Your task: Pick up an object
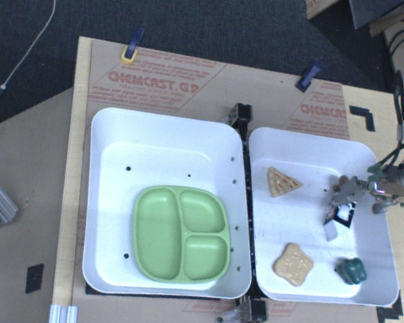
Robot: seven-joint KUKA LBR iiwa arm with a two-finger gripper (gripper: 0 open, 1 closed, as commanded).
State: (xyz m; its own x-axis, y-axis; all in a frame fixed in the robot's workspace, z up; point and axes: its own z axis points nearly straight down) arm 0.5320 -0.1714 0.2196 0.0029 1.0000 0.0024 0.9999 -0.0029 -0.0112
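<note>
Glossy white plastic bins hold a matt green plate.

2 white bins, seen from above

We see a green divided plate in the left bin; the right bin holds 2 tan pieces, a teal object, and the gripper at right.
</note>
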